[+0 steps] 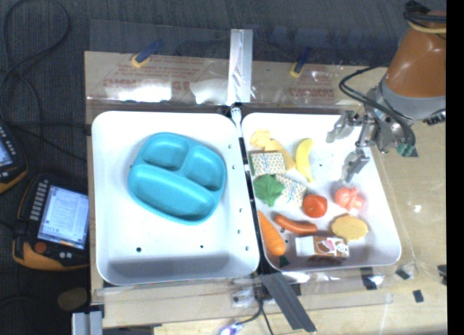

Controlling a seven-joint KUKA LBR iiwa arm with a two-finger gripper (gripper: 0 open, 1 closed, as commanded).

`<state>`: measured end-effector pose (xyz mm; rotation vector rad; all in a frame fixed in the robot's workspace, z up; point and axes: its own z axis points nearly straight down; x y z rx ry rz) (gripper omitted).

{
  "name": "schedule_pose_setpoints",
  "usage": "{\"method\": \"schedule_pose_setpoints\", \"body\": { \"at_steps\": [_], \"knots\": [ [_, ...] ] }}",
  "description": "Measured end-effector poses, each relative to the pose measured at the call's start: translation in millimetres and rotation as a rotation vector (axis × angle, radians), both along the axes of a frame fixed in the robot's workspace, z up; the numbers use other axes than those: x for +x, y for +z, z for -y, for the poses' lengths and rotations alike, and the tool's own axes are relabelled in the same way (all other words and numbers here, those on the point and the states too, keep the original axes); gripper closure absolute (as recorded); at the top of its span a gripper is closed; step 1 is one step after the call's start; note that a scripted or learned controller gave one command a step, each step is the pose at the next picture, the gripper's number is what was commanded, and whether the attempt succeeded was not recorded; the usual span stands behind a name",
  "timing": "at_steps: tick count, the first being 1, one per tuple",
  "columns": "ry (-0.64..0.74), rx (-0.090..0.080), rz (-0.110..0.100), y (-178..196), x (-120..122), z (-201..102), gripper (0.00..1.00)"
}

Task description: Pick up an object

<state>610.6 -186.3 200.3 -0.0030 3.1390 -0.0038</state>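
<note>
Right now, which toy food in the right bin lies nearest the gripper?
The pink-red fruit, just below the gripper. The tomato and banana lie farther left.
</note>
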Motion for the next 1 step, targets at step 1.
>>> {"method": "schedule_pose_setpoints", "body": {
  "at_steps": [1],
  "knots": [
    [-0.126,0.001,0.002,-7.3,59.4,35.2,0.0]
  ]
}}
